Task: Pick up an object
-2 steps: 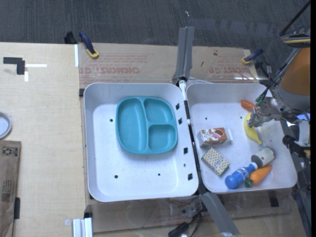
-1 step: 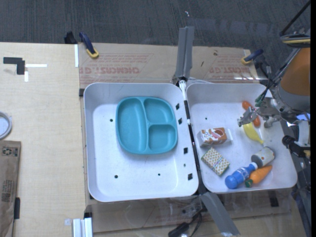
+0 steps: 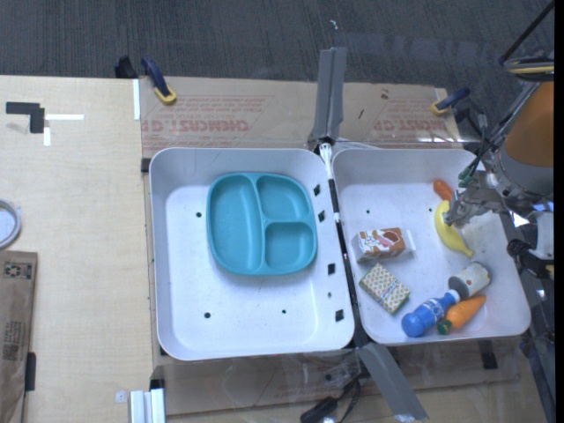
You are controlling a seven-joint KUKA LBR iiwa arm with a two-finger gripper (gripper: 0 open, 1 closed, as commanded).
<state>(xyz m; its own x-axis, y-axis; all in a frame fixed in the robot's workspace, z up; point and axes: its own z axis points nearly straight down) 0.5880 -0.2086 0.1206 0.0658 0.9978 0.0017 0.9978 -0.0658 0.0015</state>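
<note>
Nearest the camera, a blue bottle (image 3: pixel 429 316) and carrot (image 3: pixel 464 310) are lying in the right bin (image 3: pixel 370 183). Farther back I am hovering my gripper (image 3: pixel 458 210) directly over the banana (image 3: pixel 450 233), whose long axis is running toward the bin's near edge.

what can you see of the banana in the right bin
The banana is a small yellow curved piece, smooth and toy-like, lying flat on the floor of the right bin near its far right side. Its curve runs from the upper left down to a tip at the lower right. The gripper sits right over its upper end, hiding part of it; whether it touches cannot be told. A small orange item lies just beyond it.
</note>
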